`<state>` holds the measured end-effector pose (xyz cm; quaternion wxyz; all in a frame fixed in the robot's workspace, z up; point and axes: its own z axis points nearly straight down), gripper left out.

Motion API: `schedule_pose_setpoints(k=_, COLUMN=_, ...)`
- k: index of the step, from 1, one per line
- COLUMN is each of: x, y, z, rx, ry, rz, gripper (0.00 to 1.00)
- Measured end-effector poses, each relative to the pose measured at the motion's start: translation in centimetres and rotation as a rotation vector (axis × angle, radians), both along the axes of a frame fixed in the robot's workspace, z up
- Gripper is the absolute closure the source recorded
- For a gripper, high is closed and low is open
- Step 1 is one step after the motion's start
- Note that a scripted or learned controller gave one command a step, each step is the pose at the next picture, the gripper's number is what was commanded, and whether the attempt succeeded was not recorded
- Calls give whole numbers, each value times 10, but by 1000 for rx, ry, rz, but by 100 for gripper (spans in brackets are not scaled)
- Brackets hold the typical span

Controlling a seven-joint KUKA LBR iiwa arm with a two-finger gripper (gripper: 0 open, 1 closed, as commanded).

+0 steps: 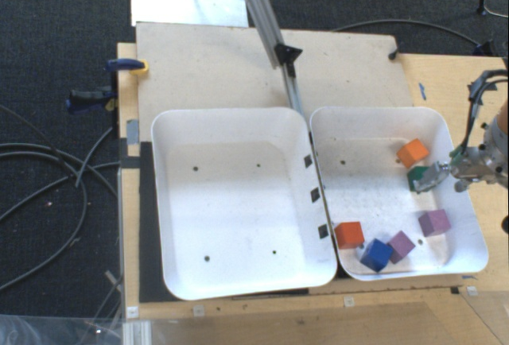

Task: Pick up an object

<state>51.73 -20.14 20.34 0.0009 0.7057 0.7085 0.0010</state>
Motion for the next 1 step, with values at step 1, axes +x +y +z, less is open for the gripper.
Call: schedule_pose_setpoints(k=1, x=57, y=-12, z=-96, rx=-2, ry=-1, rz=-1, gripper=0)
